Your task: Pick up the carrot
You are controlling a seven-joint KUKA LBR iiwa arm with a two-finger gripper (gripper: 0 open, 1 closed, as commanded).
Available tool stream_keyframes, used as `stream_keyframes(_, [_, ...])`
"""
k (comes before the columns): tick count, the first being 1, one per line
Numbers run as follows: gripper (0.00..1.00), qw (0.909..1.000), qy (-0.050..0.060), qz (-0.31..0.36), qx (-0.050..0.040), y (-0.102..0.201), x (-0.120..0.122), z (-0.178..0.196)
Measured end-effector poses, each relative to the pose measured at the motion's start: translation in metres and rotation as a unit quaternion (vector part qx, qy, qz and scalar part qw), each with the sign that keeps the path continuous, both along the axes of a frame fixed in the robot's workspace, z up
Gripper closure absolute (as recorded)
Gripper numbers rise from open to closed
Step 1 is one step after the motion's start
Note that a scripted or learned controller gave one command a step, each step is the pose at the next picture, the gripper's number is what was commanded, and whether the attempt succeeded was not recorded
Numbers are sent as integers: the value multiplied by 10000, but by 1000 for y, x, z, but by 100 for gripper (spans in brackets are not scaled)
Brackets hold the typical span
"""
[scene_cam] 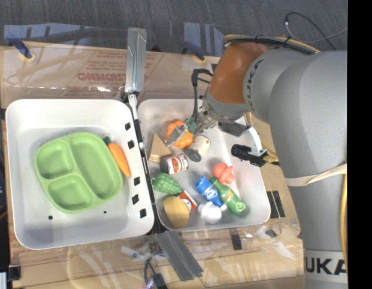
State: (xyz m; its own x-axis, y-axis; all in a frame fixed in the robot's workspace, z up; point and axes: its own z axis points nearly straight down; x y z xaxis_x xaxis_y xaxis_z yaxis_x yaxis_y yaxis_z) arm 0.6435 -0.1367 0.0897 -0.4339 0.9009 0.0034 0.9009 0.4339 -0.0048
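Lying in left bin: carrot.

Two bins, one tray, one carrot, and a jumble of toy groceries.

Two white bins: the left bin holds one green divided tray and one carrot; the right bin holds about ten small items, among them one green bottle, one blue can, one tin and one green corn-like piece.
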Motion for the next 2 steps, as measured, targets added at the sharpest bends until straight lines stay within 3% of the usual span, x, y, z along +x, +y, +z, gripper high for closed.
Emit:
stream_keyframes(1, [100, 10000, 15, 20, 1, 0, 0, 8])
stream_keyframes(2, [100, 9975, -17, 701, -3, 70, -25, 102])
